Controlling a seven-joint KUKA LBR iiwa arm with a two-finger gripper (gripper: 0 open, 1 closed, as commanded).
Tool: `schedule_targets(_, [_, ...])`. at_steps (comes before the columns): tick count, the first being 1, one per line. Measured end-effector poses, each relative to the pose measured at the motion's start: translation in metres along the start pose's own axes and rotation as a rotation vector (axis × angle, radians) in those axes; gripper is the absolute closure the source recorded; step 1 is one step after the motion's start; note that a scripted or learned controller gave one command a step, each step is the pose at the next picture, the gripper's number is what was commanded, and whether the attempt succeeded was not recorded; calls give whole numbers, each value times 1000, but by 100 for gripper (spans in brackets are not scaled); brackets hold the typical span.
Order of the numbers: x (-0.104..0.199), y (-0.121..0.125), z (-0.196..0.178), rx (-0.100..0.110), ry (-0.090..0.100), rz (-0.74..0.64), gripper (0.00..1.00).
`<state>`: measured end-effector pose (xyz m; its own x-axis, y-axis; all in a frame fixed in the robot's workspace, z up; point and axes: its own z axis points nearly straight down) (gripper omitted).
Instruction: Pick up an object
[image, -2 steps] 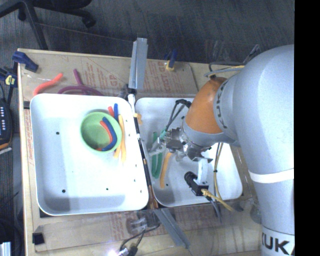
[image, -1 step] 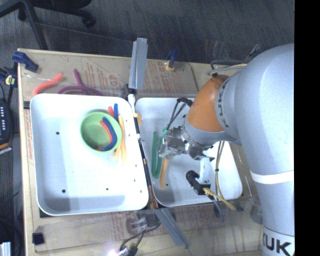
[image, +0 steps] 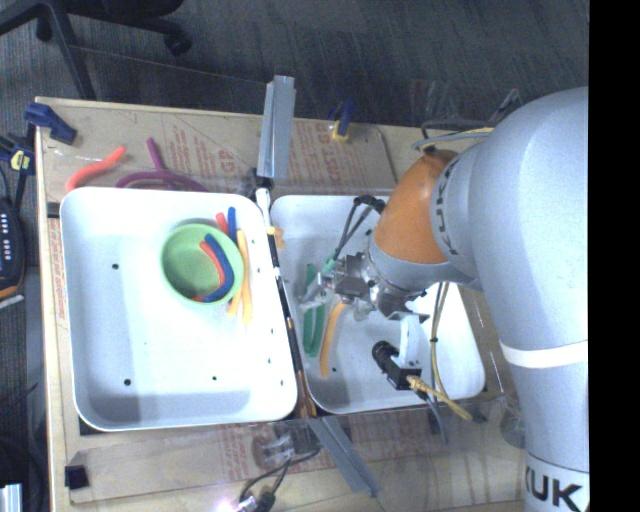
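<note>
One fixed camera looked down at a slant on the wooden bench (image: 200, 460), framing both shallow white plastic bins (image: 110, 330) from moderately near.

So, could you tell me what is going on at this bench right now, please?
The grey arm reaches from the right into the right bin, its gripper low over a green strip and an orange strip lying there. Nothing is visibly held. The left bin holds a green bowl with coloured strips.

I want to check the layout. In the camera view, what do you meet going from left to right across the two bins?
Left bin → green bowl → yellow sticks → right bin → green stick → hand.
</note>
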<state>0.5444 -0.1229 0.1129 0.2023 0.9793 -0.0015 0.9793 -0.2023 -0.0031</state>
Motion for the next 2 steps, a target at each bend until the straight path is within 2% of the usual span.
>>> schedule_targets(1, [9, 4, 17, -6, 0, -61, 0])
schedule_targets(2, [9, 5, 7, -4, -1, -64, 100])
